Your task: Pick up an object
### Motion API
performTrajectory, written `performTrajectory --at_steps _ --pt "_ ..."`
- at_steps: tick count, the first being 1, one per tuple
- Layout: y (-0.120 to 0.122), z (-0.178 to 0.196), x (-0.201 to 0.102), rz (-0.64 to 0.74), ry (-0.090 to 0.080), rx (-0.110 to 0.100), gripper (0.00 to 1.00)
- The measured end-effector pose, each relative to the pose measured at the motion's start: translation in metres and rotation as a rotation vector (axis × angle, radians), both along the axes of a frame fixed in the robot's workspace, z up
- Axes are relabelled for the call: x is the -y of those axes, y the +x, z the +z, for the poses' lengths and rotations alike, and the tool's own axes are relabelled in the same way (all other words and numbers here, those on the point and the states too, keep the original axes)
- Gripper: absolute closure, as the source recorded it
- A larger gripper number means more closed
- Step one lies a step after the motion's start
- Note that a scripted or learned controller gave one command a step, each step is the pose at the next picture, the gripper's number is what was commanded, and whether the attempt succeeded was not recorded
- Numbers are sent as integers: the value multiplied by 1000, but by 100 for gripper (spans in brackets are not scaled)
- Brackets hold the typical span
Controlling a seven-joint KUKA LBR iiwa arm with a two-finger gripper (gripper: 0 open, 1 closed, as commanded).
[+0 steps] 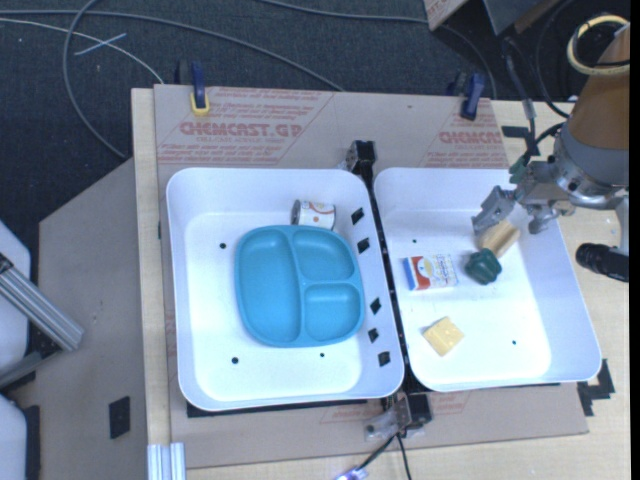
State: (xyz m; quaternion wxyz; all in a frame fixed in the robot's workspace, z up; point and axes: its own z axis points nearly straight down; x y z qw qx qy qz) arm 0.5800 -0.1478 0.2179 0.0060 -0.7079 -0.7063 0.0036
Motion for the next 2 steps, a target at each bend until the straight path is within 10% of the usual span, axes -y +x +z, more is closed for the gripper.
performTrajectory --at_steps 2 --pt "0 -56 -6 2 0 6 0"
